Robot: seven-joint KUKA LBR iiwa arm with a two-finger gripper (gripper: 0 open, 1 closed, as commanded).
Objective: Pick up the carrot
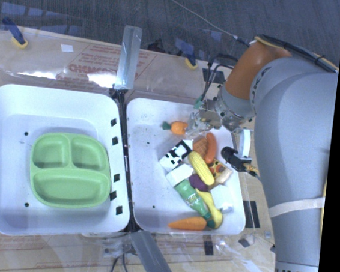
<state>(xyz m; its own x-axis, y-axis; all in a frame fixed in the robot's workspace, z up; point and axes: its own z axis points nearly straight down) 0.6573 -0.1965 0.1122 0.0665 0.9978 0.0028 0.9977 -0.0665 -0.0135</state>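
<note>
A small orange carrot point(177, 127) with a green top lies near the back of the right bin point(145, 202), pointing left. My gripper point(200, 121) is low over the bin just right of this carrot, close to it or touching it. A longer carrot point(188, 223) lies against the bin's front wall. The wrist blocks the spot where the gripper meets the pile.
A pile in the right bin holds a corn cob point(201, 167), a purple eggplant point(200, 181), a green bottle point(188, 194), a banana point(212, 208), a black-and-white box point(175, 154) and a reddish piece point(207, 146). The left bin point(9, 109) holds a green divided plate point(70, 170).
</note>
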